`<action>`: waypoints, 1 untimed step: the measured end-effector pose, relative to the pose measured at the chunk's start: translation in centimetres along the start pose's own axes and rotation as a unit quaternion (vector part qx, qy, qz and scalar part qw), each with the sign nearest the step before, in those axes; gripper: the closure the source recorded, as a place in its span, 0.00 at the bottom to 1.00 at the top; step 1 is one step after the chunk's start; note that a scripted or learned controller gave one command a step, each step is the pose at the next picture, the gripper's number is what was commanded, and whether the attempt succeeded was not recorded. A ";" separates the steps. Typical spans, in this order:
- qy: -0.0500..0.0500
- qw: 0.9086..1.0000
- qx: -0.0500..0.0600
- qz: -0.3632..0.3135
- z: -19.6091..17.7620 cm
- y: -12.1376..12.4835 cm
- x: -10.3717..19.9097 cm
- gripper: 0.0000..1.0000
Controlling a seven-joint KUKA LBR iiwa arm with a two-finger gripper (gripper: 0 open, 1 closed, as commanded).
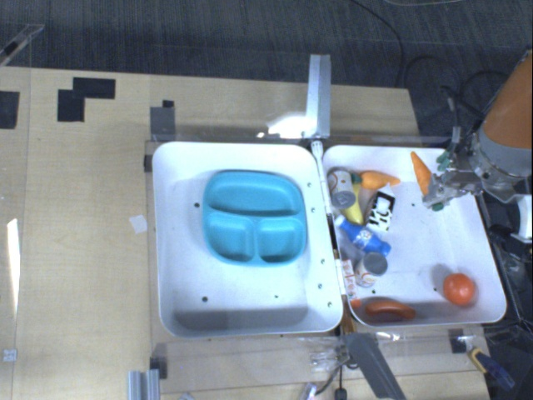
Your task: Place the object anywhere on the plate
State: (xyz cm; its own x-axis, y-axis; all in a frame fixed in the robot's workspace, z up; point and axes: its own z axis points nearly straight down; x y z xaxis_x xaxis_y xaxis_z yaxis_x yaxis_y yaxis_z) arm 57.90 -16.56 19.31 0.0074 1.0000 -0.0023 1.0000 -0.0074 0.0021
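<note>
A small orange carrot [421,173] lies in the right bin [466,257], just left of the claw [440,192], near its tip; whether they touch, or whether the claw is apart or together, I cannot tell. The arm [508,132] reaches in above the right bin's far right corner. The blue plate [254,217] sits in the left bin [179,248], well left of the claw.

No legible txt; black-white pkg [381,210] markings too blurry.
</note>
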 end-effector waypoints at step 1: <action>0.001 1.000 0.000 0.018 -2.6 3.1 7.9 1.00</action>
State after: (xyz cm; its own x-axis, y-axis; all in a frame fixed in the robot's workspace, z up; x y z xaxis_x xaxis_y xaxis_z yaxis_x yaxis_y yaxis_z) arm 61.09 -8.66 21.91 0.0440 0.9990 -0.0005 0.9990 -0.0440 0.0017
